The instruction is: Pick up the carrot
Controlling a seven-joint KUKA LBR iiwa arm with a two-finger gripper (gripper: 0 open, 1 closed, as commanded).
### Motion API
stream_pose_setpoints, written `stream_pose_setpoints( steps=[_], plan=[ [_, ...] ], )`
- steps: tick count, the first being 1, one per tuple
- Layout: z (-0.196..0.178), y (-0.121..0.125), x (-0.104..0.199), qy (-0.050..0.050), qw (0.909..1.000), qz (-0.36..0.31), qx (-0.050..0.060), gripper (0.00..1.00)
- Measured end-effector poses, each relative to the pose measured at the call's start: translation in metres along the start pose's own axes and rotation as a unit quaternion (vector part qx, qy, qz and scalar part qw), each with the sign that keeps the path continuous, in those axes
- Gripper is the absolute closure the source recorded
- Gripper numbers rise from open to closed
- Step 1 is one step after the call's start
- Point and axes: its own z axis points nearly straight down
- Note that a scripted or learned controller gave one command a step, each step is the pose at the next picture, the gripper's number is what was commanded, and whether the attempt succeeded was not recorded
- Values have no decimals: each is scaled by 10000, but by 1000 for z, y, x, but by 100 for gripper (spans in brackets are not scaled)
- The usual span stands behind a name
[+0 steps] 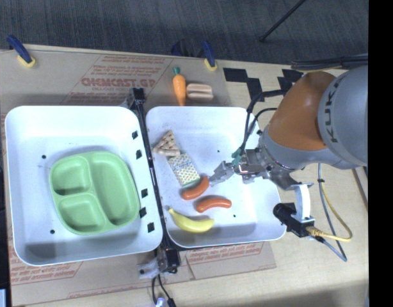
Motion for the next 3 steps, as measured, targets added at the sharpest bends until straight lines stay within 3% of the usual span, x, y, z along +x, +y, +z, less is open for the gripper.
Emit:
stream_pose_setpoints(
  steps=[1, 2, 3],
  plan=[
    [-131, 17, -64, -19, 9982, -593, -22, 0],
    [4, -14, -63, 0, 9939, 1105, 1, 0],
    [79, -23, 1, 5, 9917, 1285, 4, 0]
  ],
)
